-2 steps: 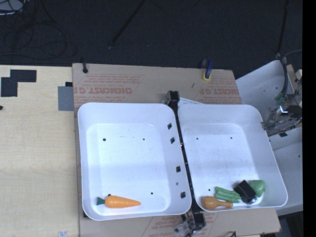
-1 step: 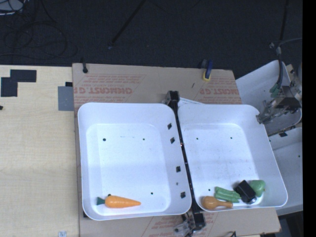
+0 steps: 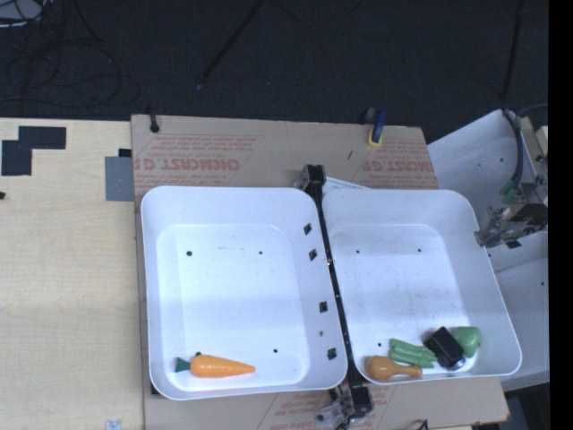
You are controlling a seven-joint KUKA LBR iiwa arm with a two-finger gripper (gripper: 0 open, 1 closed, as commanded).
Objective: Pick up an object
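Orange toy carrot [image 3: 221, 365] lay flat near the front wall of the left bin [image 3: 148, 240], green top pointing left, well apart from everything else. Right bin [image 3: 491, 258] held a cluster in its front right corner: an orange pear-shaped piece [image 3: 391, 369], a long green piece [image 3: 412, 354], a black block [image 3: 444, 348] and a rounded green piece [image 3: 466, 338], all touching or overlapping.

Judgement on the step: approach and selection, nothing lifted yet. The carrot looked like the cleaner target, since it was isolated and had open floor on its far side. The gripper should come straight down over the thick middle and close across the short axis, not along the length. It lay close to the front wall, so the descent should be biased slightly inward to keep clear of the rim. The cluster was the riskier choice: the pieces crowded the corner, and a close there could pinch two at once or skid off the black block.

Arm pose and whether the grip was released or clenched: could not tell from this frame. A small metal assembly [image 3: 512, 222] sat beside the right bin's far edge; its identity was unclear.
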